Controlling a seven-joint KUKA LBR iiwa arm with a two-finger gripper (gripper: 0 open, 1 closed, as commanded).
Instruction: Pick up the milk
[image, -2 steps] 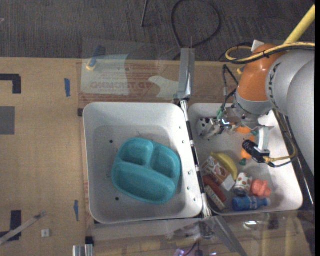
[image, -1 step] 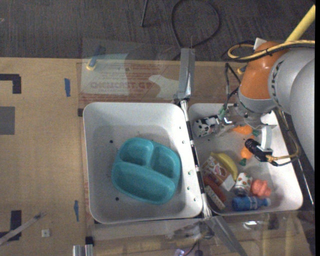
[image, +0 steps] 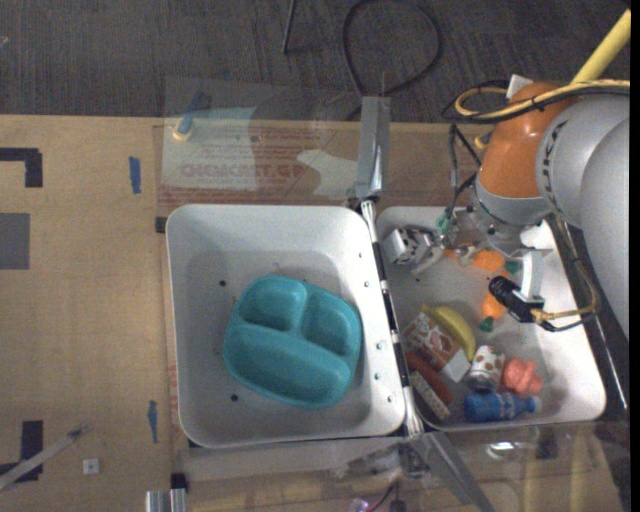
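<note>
Hovering at the right bin's (image: 590, 395) upper left corner, the gripper (image: 412, 245) grips nothing visible; finger state unreadable. The milk (image: 432, 341) lies below it, toward the near edge, beside the banana (image: 455, 327).

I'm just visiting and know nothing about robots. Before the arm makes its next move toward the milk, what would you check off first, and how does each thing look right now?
1. Milk carton located in the right bin: ok, it appears to lie near the bin's left wall, beside the banana.
2. Gripper over the milk: not ok, it sits at the bin's far end, apart from the carton.
3. Gripper carrying nothing: cannot tell.
4. Room around the carton: not ok, the banana and a small can crowd it.
5. Left bin irrelevant to the grasp: ok, it holds a teal divided plate.
</note>
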